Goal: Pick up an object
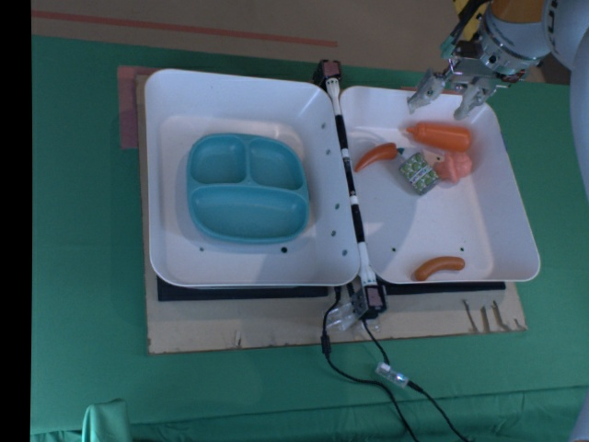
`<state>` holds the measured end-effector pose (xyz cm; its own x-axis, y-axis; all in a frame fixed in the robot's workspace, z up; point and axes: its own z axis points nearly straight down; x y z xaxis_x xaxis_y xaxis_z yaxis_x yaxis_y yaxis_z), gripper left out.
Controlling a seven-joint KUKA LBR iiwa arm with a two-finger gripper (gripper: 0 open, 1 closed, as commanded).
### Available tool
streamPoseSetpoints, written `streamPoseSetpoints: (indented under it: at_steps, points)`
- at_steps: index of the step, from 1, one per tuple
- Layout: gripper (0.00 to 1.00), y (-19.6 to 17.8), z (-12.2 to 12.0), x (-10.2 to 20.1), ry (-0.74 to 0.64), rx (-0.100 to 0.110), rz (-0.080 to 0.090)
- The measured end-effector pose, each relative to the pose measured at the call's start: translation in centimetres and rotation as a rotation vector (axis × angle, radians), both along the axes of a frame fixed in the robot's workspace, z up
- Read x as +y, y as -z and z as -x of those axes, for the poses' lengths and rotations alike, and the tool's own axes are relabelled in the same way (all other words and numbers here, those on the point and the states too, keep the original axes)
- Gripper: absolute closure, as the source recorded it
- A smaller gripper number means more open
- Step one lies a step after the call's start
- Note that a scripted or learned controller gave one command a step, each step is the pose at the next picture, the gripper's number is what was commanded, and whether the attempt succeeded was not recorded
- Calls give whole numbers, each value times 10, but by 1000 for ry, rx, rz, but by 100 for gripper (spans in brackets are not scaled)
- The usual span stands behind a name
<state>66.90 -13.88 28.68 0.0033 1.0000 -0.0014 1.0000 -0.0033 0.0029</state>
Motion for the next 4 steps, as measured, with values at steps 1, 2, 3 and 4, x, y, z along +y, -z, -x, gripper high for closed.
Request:
streamPoseSetpoints:
  at_steps: [1, 2, 3, 4]
  points:
    - [0, 92, -28, -16, 0, 0, 2]
    - [0, 100, 30, -19, 0, -9, 4]
    - [100, 86, 28, -21, 3, -19, 8]
    - [100, -17, -10, -49, 0, -3, 3]
